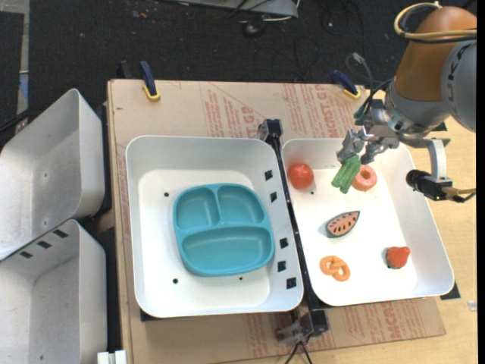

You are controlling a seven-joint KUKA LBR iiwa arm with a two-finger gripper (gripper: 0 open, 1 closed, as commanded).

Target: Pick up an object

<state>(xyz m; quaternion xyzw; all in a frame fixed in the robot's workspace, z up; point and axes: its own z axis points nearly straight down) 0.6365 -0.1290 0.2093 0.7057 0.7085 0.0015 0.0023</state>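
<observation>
The grey arm with the orange band reaches in from the right, over the far end of the right bin [432,226]. Its pincer [356,152] points down and to the left. A long green toy [346,175] sits between the pincer's two fingers, so the pincer is closed on it. The green toy hangs at a slant, with its low end pointing toward the bin floor. I cannot tell if that low end touches the floor or is lifted off it.

Just beside the green toy, on its right, is a pink ring [366,178] like a little donut. The two look like they touch. A red tomato [301,175] lies near the left wall of the same bin. A watermelon slice [342,224] lies in the middle of the bin. Nearer the front are an orange pretzel [335,267] and a red strawberry [397,257].

The left bin [144,226] holds a blue plate [223,229] with three parts. Both bins sit on the brown counter [197,101].
</observation>
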